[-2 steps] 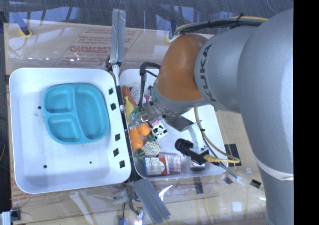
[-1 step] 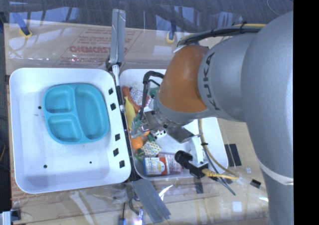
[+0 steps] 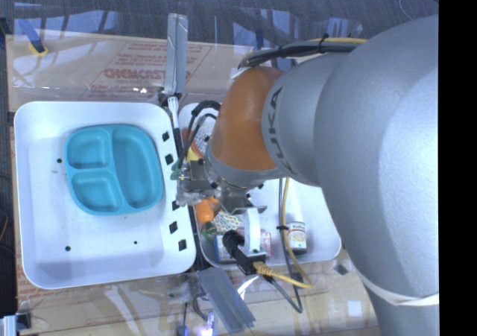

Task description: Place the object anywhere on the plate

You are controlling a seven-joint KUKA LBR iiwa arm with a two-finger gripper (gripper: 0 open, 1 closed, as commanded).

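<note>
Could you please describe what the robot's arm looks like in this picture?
The arm is bulky, rounded and light grey, with a glossy orange band above the wrist and dark lettering beside it. Black and yellow cables run along it.

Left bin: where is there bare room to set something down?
The blue plate has three bare compartments. The left bin has bare white floor below the plate toward its near rim, with a thinner strip along its left wall. The right bin is crowded: the arm covers small items there.

plate (image 3: 112,167) in left bin (image 3: 37,252), arm (image 3: 358,141) over right bin (image 3: 324,241)
</note>
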